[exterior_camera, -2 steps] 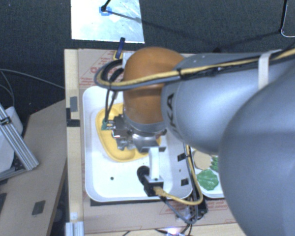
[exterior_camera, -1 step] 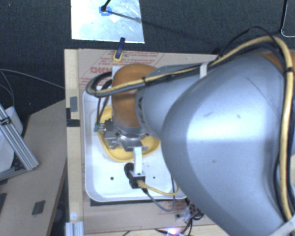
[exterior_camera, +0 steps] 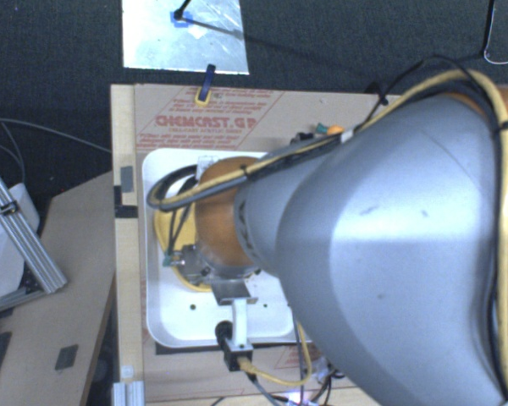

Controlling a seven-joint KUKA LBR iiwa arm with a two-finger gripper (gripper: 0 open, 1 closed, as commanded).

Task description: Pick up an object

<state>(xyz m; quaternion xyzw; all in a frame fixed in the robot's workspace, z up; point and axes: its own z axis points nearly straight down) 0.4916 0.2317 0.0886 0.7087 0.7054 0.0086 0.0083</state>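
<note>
You are looking at the arm (exterior_camera: 389,227) reaching in from the right and covering most of the white bin (exterior_camera: 267,318). The orange band (exterior_camera: 213,218) is pointing down into the bin, and the gripper (exterior_camera: 205,271) is sitting low beneath it, close over the bin floor. The wrist is masking the gripper, so you cannot tell whether it is released, clenched or grasping anything. A yellow object (exterior_camera: 164,233) is lying in this bin, under the gripper and to its left. Its curved edge is showing on the left and again below the wrist, and its long axis is hidden. Judging from this, the coming move is calling for a short descent rather than a sideways shift
</note>
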